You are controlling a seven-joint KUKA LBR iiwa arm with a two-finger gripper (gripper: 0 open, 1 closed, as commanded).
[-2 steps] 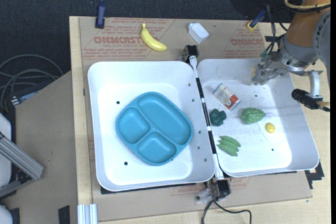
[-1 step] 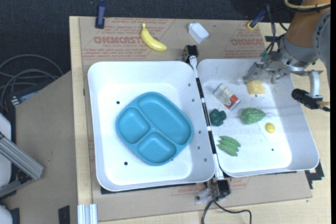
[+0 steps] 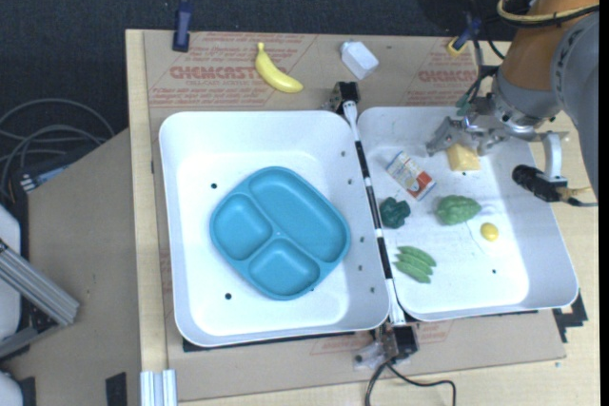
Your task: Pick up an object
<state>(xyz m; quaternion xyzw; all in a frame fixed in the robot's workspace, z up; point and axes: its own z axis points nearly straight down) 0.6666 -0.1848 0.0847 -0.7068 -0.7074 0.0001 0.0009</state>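
In the right bin [image 3: 533, 276] lie a small red-and-white carton [image 3: 409, 174], a pale yellow block [image 3: 464, 159], a dark green broccoli piece [image 3: 394, 212], a light green leafy piece [image 3: 458, 209], a small yellow lemon [image 3: 489, 231] and a green pea pod [image 3: 415, 261]. My gripper [image 3: 465, 138] hangs at the bin's far side, right above the yellow block. Its fingers stand open with nothing held between them. The arm's grey and orange body covers the bin's far right corner.
The left bin [image 3: 190, 166] holds a blue divided plate [image 3: 278, 230]. On the bench behind the bins lie a yellow banana [image 3: 276, 71], a white block [image 3: 360, 59] and a blue clip [image 3: 182, 26]. A black bar [image 3: 369, 204] runs between the bins.
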